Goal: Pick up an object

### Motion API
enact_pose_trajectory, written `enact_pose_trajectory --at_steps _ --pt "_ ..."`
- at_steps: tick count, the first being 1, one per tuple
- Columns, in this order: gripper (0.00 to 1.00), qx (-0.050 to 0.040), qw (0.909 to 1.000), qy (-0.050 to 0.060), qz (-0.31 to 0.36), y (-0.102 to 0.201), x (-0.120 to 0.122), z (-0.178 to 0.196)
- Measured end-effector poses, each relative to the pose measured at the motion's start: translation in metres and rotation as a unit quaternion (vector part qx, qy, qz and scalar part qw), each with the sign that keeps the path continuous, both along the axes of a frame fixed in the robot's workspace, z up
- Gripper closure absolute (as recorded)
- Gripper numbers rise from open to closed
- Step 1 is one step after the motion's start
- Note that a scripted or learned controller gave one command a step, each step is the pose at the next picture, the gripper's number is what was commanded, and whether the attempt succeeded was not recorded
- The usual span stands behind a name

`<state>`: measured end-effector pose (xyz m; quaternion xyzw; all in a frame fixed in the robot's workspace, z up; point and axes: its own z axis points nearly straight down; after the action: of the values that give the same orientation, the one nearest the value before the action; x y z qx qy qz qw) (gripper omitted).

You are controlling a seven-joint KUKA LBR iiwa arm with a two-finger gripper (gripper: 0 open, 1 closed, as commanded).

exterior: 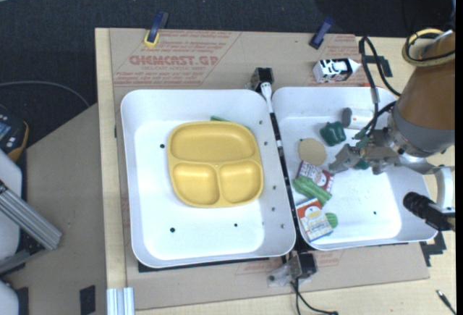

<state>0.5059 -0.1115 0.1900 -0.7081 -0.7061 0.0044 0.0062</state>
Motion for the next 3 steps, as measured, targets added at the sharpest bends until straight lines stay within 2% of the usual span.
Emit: enact_pose_trajectory --at_steps 1,3 --pt "0.00 -0.0011 1.0000 -0.007 0.001 0.000 0.003 0.007" --pt "0.00 -0.0003 1.0000 -0.005 0.001 -0.014 0.006 -0.090"
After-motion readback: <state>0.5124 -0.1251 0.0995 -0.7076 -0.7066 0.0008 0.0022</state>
